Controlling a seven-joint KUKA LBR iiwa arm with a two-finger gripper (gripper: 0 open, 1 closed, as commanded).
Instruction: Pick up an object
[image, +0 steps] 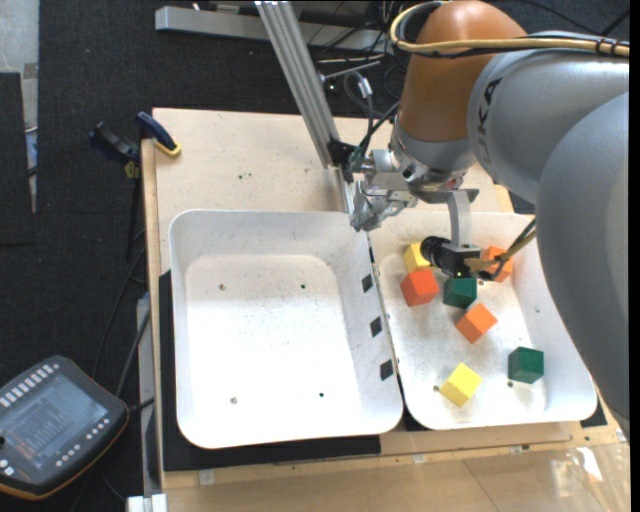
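Glossy white plastic bins (200, 300) sit on a matt, speckled bench (250, 150).

My table (250, 150) is a pale, speckled board set on dark carpet (80, 60). A blue clamp with a yellow tip (150, 135) grips its far left corner. A slanted aluminium strut (300, 80) rises from the table's far side, with black cables (350, 85) looped behind it. On the floor at the near left lies a grey teach pendant (50, 425) with an orange rim.
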